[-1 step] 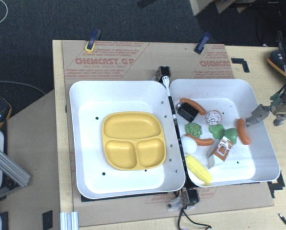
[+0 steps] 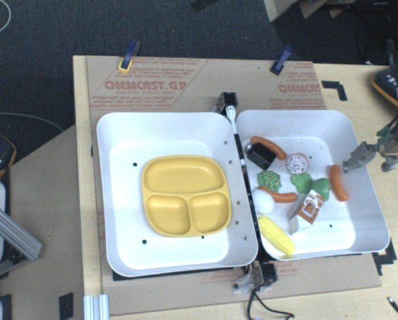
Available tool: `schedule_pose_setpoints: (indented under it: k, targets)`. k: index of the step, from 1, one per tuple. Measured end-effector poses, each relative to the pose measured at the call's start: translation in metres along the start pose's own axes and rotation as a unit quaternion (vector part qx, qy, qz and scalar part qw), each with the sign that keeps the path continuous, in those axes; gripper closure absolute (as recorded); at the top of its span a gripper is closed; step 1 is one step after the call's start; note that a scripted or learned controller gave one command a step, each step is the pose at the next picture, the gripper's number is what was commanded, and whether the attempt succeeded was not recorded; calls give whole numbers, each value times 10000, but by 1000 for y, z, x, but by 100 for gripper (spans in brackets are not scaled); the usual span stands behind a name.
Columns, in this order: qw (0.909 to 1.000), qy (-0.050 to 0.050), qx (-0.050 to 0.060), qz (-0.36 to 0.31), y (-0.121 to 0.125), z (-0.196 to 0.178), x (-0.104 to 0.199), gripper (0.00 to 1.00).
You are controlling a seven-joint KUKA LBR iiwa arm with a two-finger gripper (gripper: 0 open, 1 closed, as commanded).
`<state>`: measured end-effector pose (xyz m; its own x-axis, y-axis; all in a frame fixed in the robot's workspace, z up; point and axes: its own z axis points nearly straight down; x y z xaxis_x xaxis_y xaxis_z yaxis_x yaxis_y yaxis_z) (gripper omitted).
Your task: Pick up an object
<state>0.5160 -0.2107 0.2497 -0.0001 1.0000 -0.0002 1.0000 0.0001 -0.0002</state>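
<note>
The right bin [image 2: 365, 225] holds several toy foods: a sausage [image 2: 268, 145], a black block [image 2: 259, 156], a pink-speckled round piece [image 2: 297, 162], green pieces [image 2: 269, 179], a carrot [image 2: 280, 195], a white egg [image 2: 264, 205], a small brown and white carton [image 2: 310, 209], a corn cob [image 2: 277, 236] and an orange sausage [image 2: 339, 183]. My gripper [image 2: 371, 164] hangs over the bin's right rim, just right of the orange sausage. It is open, with nothing between its fingers.
The left bin [image 2: 119, 232] holds a yellow divided plate [image 2: 185, 193]. A rubber divider with a black clamp [image 2: 228, 101] runs between the bins. Two clips [image 2: 127, 60] pin the cardboard at the back.
</note>
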Motion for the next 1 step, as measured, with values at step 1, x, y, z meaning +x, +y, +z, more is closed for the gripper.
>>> schedule_pose_setpoints:
  k: [1]
  targets:
    - [10000, 13, 29, 7, 2, 48, -8, 0]
